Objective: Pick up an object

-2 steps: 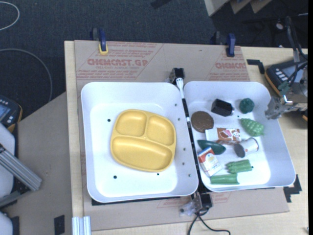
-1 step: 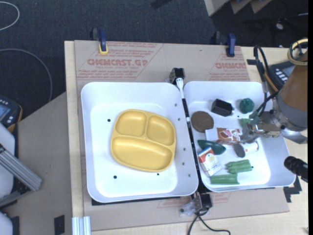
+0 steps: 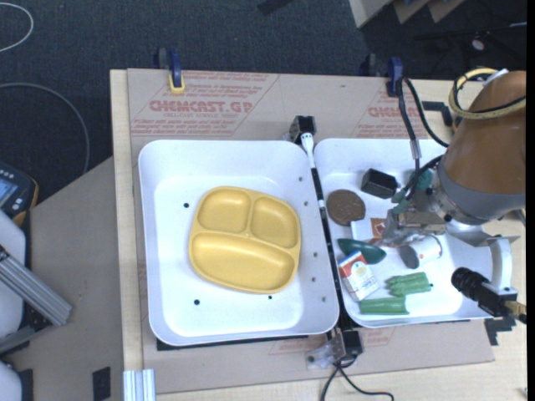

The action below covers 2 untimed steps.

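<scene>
We are looking down on the arm (image 3: 489,140) reaching in from the right, its pincer (image 3: 407,239) hanging low over the right bin (image 3: 334,153); we cannot tell how the pincer is standing, since the wrist is hiding much of it; nothing is showing as held. Just left of the pincer a teal object (image 3: 361,250) is lying on the bin floor; below that a small red-and-white packet (image 3: 359,276) is resting; just below the pincer two green pieces (image 3: 407,285) (image 3: 384,306) are lying near the bin's front wall. Up and to the left of the pincer a brown round disc (image 3: 344,206) is sitting; a black block (image 3: 379,182) is lying above the pincer, slightly to its left. Well off to the pincer's left, the left bin (image 3: 159,224) is bearing a yellow divided plate (image 3: 246,239).
</scene>
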Each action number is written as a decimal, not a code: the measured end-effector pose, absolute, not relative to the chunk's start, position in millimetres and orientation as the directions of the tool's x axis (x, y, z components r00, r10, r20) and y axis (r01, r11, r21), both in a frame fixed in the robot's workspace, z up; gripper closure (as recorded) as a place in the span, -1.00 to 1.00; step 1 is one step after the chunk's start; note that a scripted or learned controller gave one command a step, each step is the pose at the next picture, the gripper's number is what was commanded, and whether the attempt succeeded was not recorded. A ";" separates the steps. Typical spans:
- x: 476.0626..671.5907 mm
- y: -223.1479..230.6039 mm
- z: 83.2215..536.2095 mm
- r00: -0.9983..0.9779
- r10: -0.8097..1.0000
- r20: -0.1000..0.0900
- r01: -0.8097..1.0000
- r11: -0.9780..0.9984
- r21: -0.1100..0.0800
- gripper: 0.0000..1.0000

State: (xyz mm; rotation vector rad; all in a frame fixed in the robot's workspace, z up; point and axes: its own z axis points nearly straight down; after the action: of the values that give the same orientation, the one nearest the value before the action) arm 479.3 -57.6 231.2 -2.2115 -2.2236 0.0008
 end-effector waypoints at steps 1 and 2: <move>480.2 5.0 261.9 -0.008 1.000 0.002 1.000 0.008 0.005 1.00; 478.6 43.8 244.6 -0.005 1.000 0.002 1.000 0.005 -0.005 1.00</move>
State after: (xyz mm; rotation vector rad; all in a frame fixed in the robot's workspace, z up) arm 478.6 43.8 244.6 -2.2124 -2.2235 0.0032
